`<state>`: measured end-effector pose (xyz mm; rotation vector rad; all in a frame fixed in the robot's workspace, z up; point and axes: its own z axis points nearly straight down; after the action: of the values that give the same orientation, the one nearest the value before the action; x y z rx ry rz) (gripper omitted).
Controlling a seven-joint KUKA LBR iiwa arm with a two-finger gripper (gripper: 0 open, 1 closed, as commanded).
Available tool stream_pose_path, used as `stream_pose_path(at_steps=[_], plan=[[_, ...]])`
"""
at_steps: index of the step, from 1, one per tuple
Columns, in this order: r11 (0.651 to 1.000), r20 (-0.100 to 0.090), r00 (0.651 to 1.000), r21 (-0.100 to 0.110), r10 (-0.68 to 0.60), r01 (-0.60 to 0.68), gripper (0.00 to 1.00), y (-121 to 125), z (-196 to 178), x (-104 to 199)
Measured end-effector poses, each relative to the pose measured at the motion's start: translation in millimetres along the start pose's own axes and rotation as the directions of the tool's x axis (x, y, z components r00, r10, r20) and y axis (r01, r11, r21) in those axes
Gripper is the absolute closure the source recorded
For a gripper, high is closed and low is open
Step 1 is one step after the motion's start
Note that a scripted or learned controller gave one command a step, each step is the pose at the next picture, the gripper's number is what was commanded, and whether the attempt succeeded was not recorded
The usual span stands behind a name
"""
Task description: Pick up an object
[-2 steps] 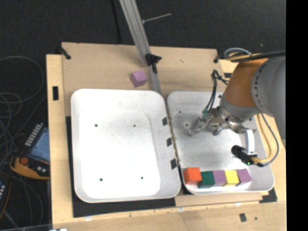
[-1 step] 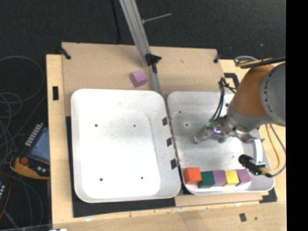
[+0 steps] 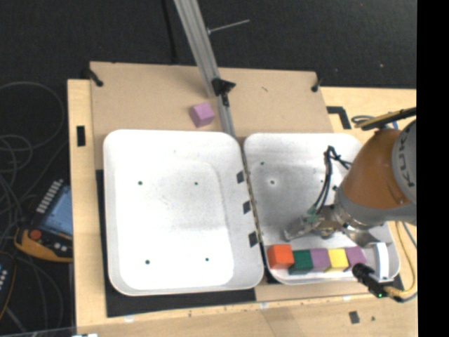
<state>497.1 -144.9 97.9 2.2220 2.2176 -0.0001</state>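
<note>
Camera view: gripper (image 3: 303,228) low in the right bin (image 3: 295,161), its grip state impossible to tell; orange block (image 3: 281,256), green block (image 3: 302,260), purple, yellow and mauve blocks line the bin's near wall

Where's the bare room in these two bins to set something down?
The left bin has a bare floor from wall to wall. In the right bin the far half is free, between the divider and the arm. Its near edge is crowded: orange block, green, purple, yellow.
</note>
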Motion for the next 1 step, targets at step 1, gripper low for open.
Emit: stream_pose_path(at_steps=[1], plan=[[1.000,0.004,1.000,-0.005,0.000,0.000,0.00,37.6,-0.2,-63.5]])
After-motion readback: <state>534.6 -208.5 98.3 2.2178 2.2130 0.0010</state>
